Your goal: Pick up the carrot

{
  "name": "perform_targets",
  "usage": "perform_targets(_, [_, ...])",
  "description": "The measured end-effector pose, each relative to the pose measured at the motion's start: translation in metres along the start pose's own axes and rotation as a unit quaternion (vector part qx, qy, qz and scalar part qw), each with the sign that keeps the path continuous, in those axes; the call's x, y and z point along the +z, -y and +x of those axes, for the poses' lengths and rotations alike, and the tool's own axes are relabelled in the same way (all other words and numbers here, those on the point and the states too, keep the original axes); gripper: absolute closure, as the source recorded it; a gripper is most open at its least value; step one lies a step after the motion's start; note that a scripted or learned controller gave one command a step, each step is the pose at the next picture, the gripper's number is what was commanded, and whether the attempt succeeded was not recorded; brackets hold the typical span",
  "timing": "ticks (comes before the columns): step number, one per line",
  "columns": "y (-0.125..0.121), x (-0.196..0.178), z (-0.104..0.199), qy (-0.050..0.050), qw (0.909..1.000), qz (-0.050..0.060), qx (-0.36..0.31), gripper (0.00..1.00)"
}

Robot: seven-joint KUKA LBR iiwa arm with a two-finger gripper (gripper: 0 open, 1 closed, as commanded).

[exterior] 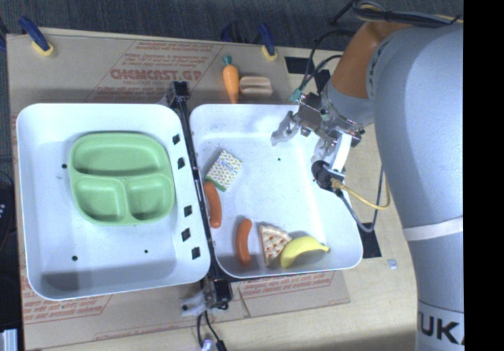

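Behind the right bin [346,251], outside it on the cardboard printed "CHEMCAST GP", the carrot [230,83] stands beside a small hot dog [255,86]. The gripper [293,127] hovers over the bin's upper right — nothing in it, grip state unclear. "KUKA" — partly cut off — on the arm base.

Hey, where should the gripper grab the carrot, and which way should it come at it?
The carrot lies outside the bins, on the cardboard just beyond the right bin's far rim, green top pointing away, beside a small bun-like toy. Probably best to grip the thick orange middle, coming straight down, closing across its narrow width. The bun sits close on one side, so clearance there looks tight.
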State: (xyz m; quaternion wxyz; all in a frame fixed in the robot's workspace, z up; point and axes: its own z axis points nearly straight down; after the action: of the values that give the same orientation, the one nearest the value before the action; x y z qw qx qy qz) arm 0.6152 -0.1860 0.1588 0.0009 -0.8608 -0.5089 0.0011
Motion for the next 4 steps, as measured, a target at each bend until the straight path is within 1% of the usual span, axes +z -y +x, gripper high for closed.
perform_targets(1, [0.025, 0.068, -0.033, 0.000, 0.9959, 0.001, -0.090, 0.00])
perform_targets(2, [-0.023, 0.067, 0.032, -0.001, 0.9955, 0.000, -0.095, 0.00])
perform_targets(3, [-0.041, 0.066, 0.011, 0.000, 0.9818, -0.001, -0.190, 0.00])
perform_targets(4, [-0.046, -0.002, 0.003, 0.000, 0.9792, -0.001, -0.203, 0.00])
